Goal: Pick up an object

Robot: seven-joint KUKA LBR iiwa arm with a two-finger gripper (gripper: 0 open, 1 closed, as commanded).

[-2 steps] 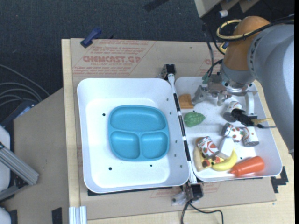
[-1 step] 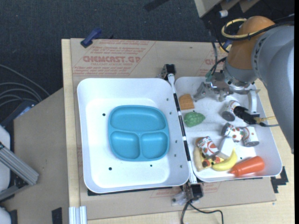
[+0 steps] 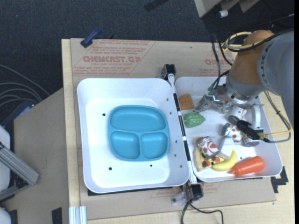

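My gripper point(image 3: 230, 112) hangs low over the back half of the right bin point(image 3: 273, 146), under the orange band and grey wrist. Just in front of it lies a small red and white object point(image 3: 233, 132). To the gripper's left are a brown block point(image 3: 186, 101) and a green leafy item point(image 3: 194, 120). Nearer the front sit a red and white can-like item point(image 3: 207, 146), a yellow banana point(image 3: 220, 163) and an orange carrot point(image 3: 247, 166). Nothing is seen held.
The left bin point(image 3: 93, 125) holds a blue divided plate point(image 3: 138, 132). A dark rail point(image 3: 178, 120) runs between the two bins. Cables trail across the right bin's far side near the arm. A blue clip point(image 3: 90, 37) lies at the bench's back left corner.
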